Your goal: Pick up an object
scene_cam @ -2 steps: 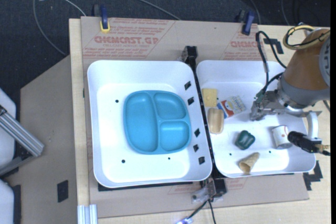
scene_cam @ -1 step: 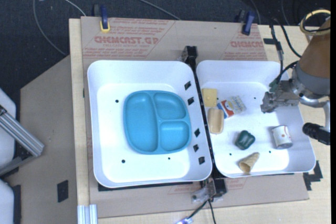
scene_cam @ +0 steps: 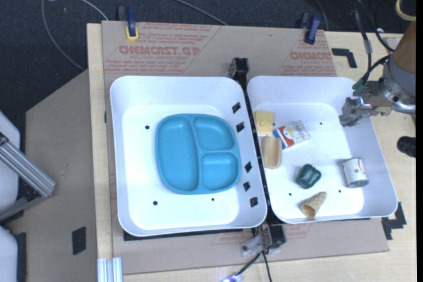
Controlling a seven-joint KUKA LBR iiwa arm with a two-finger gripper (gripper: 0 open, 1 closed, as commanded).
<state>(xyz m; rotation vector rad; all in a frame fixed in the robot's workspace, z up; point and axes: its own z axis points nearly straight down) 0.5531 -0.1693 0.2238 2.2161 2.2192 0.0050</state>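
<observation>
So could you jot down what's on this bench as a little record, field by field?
left bin: blue divided plate
right bin: yellow block, tan block, red-and-white packet, green lump, small can, cone
end effector: over the right bin's far right corner, nothing seen in it
clamps: blue one at the board's far edge
</observation>
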